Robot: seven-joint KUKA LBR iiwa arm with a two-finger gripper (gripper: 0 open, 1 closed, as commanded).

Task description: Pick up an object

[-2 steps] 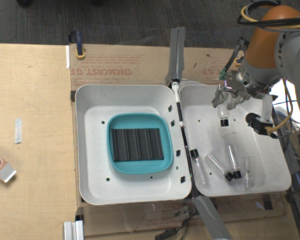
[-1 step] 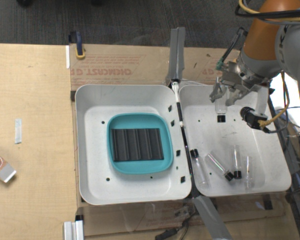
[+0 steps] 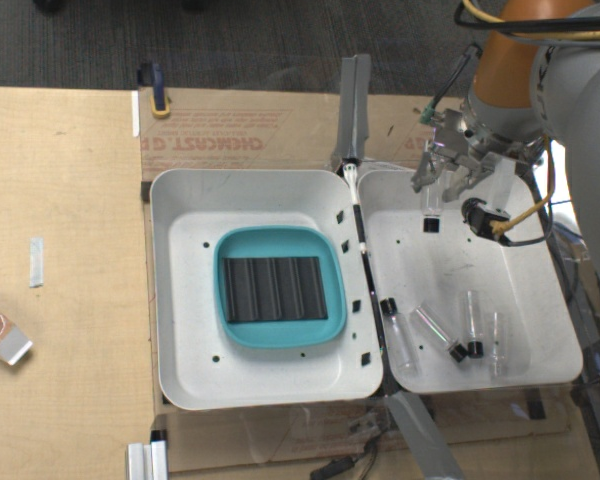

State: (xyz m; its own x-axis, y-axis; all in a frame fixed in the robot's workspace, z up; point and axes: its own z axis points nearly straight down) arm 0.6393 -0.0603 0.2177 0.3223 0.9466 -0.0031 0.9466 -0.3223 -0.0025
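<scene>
the grey arm with its orange band is seen at the upper right, and its claw point(image 3: 435, 190) is poised over the back part of the right shallow white bin point(image 3: 540, 368). a thin clear tube with a black cap point(image 3: 431, 215) is seen hanging upright between the claw's fingertips, so the claw is closed narrowly on it, with the tube lifted off the bin floor. several more clear tubes with black caps point(image 3: 460, 333) are scattered flat toward the front of the same bin, well apart from the claw. in the left white bin point(image 3: 180, 368) a teal rectangular tray with dark ribbed slots point(image 3: 277, 286) is placed at the middle. both bins are set side by side on the tan cardboard-covered surface point(image 3: 60, 188).
</scene>
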